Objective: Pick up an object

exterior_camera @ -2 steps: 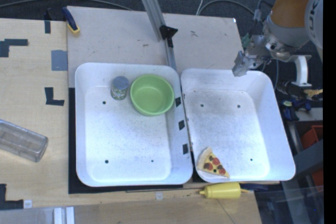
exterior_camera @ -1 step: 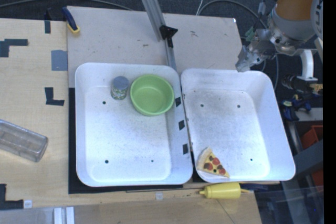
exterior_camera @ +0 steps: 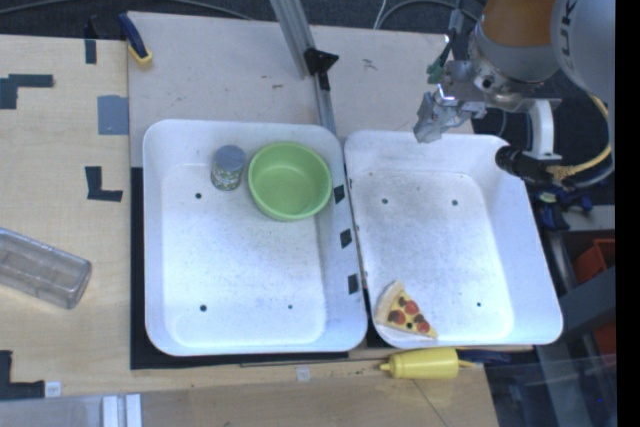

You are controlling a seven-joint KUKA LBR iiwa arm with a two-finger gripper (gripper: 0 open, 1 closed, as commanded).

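Right shallow white plastic bin (exterior_camera: 450,245): its floor lies open across the middle and far side; the sole obstacle is a flat triangular pizza-slice toy (exterior_camera: 404,311) at the near left corner. Left shallow white plastic bin (exterior_camera: 240,315): a round green plastic bowl (exterior_camera: 289,180) and a small grey-lidded jar (exterior_camera: 228,167) stand close together at the far edge; the near half is open. A slanted grey metal post (exterior_camera: 285,0) rises behind the bins' shared wall.

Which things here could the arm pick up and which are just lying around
In the bins, for picking: green bowl, small jar, toy pizza slice.
Lying about outside: yellow bottle, clear plastic container, blue-and-yellow clamp.
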